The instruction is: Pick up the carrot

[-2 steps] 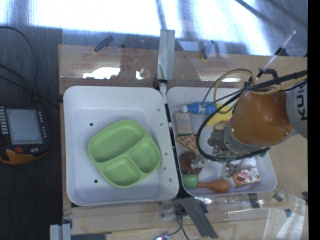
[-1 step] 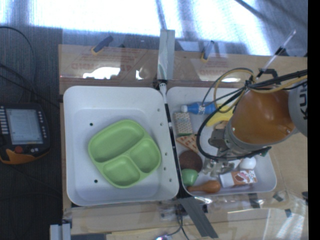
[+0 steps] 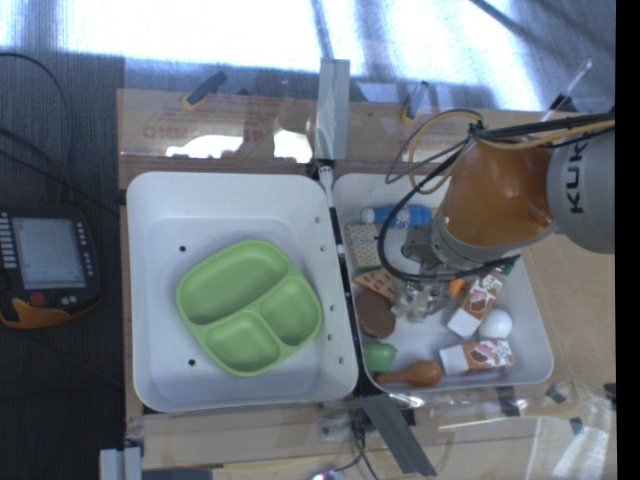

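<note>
Gripper (image 3: 425, 301) hangs low over the right bin (image 3: 535, 353), finger state impossible to tell; "KU" reads on the arm (image 3: 585, 193); apparent carrot (image 3: 457, 288) lies just beside it.

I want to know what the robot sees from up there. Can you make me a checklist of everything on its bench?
Surface: two shallow white bins side by side, left bin and right bin, on a wooden bench.
Job's things: the carrot lies near the right bin's front edge, apart from the gripper.
Clutter: green divided plate in the left bin; in the right bin a waffle, brown cookie, white egg and small cartons.
Grippers: gripper low over the right bin's middle; fingers too blurred to judge.
Cables: black and yellow cables loop along the arm.
Surroundings: a control pendant lies left of the bench.
</note>
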Controlling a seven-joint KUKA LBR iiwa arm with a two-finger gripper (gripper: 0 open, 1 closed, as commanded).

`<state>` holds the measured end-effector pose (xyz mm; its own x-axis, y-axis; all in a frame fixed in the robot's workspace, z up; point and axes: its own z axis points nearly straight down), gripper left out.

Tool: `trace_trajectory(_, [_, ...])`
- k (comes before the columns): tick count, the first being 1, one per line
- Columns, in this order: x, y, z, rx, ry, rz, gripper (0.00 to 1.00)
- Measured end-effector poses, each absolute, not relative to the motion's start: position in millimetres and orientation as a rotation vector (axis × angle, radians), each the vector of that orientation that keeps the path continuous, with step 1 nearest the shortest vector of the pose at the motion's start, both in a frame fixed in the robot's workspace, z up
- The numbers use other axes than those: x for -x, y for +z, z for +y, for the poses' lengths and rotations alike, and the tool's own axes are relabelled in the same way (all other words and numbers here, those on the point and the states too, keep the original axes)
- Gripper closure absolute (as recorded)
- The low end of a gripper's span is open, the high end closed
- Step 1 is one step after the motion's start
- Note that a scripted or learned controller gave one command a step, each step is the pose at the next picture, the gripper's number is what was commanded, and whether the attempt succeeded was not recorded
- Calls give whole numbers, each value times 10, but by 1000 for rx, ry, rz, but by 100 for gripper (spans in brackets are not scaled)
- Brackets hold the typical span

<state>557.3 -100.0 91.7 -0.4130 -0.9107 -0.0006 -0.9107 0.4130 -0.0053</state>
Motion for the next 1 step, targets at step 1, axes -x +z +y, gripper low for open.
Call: trace_trajectory(1, [-5561, 2295, -1413, 1582, -15, 2701, 100])
